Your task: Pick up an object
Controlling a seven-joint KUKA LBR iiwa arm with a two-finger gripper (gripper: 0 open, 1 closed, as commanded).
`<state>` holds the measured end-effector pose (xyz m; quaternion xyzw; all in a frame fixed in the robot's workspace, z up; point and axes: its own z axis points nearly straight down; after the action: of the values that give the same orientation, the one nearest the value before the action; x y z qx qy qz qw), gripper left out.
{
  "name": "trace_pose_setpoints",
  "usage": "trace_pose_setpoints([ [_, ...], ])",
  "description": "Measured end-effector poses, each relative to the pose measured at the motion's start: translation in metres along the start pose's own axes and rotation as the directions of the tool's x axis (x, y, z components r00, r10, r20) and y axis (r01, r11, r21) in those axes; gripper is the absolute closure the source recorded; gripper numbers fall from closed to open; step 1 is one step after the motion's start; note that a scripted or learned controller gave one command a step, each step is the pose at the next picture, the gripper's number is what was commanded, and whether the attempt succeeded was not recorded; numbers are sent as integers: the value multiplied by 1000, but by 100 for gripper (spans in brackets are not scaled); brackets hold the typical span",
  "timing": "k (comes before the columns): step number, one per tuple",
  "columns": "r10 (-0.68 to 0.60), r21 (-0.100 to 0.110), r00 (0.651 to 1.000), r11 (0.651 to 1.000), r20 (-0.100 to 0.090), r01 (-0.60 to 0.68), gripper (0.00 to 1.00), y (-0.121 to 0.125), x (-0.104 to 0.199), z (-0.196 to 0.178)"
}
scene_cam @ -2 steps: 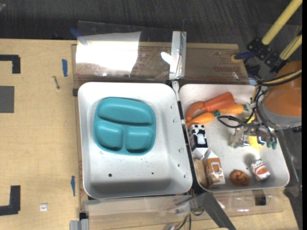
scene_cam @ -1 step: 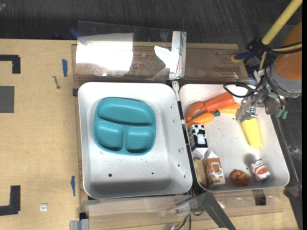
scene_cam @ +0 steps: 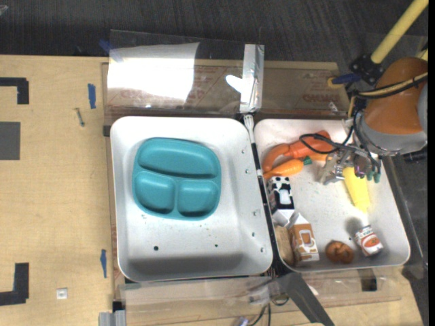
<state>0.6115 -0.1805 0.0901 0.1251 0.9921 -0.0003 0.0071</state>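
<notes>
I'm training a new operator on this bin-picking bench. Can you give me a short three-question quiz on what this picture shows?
1. True or false: the teal divided tray lies in the left bin.
2. Which item lies nearest the hand? A) brown ball B) yellow corn C) small carton
3. Fill in: the carrot lies in the ____ bin.

Key: 1 true; 2 B; 3 right.

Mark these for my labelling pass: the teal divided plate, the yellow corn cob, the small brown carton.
Teal divided plate (scene_cam: 178,176): camera view, central ridge.
Yellow corn cob (scene_cam: 357,189): camera view, mid-body.
Small brown carton (scene_cam: 304,243): camera view, front face.
</notes>
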Motion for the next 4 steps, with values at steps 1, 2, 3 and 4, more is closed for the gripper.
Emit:
trace_pose_setpoints([
  [1,15,-1,1000,1000,6,-15,100,37,2,-123],
  [2,-112,-2,994,994,-18,112,100,27,0,-15],
  [3,-111,-1,994,994,-12,111,0,27,-2,-19],
  [4,-121,0,993,993,-9,121,0,-24,-3,2],
])
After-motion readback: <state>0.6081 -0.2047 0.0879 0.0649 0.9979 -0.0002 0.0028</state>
